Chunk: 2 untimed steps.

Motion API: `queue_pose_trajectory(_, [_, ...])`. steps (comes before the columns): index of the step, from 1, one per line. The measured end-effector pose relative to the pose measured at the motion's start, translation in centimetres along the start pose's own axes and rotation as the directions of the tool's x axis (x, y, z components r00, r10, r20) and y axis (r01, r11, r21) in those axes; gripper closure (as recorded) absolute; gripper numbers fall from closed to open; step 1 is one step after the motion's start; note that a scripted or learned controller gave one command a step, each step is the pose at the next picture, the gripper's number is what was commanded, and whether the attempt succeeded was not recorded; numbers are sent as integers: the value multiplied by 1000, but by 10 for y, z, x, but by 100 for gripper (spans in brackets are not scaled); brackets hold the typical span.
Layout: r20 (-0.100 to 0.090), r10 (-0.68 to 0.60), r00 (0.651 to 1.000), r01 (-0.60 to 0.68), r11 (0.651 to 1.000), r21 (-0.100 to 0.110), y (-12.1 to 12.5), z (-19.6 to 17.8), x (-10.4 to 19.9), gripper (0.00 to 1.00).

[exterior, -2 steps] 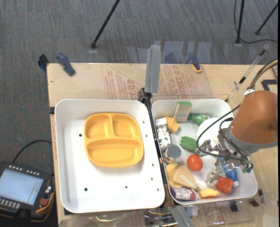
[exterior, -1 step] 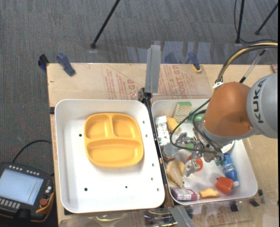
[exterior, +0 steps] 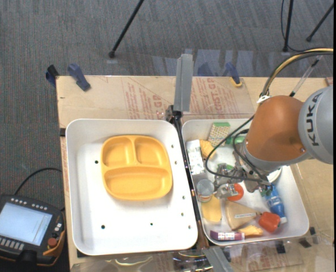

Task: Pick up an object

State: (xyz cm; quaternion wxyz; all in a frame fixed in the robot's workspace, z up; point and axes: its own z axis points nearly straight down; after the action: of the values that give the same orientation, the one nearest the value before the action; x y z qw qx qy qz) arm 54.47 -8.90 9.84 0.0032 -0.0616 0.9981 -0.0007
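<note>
The gripper hangs low over the crowded toys in the right bin, lower right of frame, its opening hidden from me, so it may snag several or none

A black box with a screen sat on the grey floor at the bottom left. Two blue clamps gripped the far edge of the brown board. Thin black stand legs stood behind it.
</note>
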Motion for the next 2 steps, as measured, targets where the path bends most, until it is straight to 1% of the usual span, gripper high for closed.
queue_pose_trajectory(1, [-6, 326, 945, -326, 945, 0, -3, 11, -15, 100])
queue_pose_trajectory(2, [-6, 582, 813, -582, 813, 1, -4, 11, -33, 100])
